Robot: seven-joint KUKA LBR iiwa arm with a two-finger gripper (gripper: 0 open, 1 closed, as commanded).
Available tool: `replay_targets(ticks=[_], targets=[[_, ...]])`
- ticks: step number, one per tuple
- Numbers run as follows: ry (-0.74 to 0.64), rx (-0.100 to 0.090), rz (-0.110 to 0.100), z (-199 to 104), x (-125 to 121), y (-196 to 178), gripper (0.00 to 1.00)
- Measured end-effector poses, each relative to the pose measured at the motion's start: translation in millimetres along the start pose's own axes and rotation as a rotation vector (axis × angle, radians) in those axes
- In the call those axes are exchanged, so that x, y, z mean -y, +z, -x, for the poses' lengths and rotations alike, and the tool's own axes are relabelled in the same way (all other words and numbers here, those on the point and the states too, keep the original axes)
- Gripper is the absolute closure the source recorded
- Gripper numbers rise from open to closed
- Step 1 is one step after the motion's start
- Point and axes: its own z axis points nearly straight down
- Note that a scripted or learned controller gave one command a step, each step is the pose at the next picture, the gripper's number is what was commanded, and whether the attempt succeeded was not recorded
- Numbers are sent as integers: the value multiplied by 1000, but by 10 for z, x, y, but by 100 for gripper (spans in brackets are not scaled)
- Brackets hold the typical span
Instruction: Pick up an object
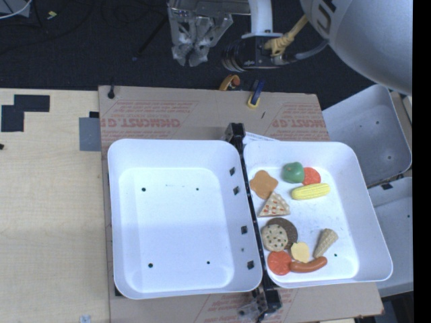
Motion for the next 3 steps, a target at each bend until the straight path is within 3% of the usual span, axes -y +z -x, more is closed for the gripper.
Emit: replay_targets(ticks=[1,2,3], targets=[[20,2,-3,222,-281,2836,100],[18,-7,20,173,-385,2132,100],[17,-9,25,152,-363,1032,100]])
